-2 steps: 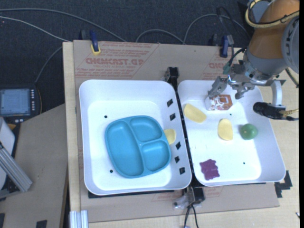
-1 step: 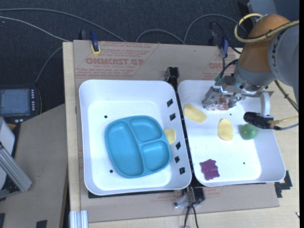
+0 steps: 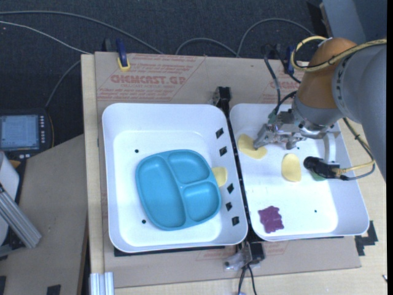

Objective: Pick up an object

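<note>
Your hand (image 3: pixel 277 137) hovers over the right bin (image 3: pixel 344 217) beside a yellow piece (image 3: pixel 252 147); can't tell its grip state.

Pincer (image 3: pixel 277 137) over right bin (image 3: pixel 344 217), beside yellow piece (image 3: pixel 252 147); blue tray (image 3: pixel 178 188) in left bin (image 3: pixel 116 165).

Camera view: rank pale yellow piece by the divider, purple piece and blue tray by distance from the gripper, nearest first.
From the gripper:
1. Pale yellow piece, right bin, just to its left by the divider.
2. Purple piece, right bin, near front edge.
3. Blue tray, left bin, across the divider.
</note>
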You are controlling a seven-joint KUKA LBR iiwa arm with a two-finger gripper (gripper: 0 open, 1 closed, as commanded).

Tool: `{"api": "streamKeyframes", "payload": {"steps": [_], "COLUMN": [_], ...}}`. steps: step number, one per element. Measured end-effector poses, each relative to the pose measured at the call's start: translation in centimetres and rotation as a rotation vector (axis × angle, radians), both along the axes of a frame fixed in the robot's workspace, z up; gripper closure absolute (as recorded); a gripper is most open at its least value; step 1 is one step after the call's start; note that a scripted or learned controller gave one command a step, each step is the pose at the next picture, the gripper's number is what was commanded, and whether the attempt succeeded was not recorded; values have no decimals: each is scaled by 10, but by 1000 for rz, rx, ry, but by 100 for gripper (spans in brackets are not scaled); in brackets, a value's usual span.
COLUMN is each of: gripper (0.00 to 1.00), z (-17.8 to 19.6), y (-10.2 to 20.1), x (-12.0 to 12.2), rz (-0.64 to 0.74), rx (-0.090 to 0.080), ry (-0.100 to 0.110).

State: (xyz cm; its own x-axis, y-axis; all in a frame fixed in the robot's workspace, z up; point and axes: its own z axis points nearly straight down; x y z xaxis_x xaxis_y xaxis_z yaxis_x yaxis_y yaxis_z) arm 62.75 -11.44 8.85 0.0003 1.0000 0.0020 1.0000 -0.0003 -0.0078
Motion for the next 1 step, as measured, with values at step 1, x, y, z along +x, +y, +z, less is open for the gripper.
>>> {"api": "streamKeyframes", "payload": {"steps": [1], "gripper": [100], "z": [15], "y": [0], "x": [3], "rz": [0], "rx": [0], "ry": [-9]}}
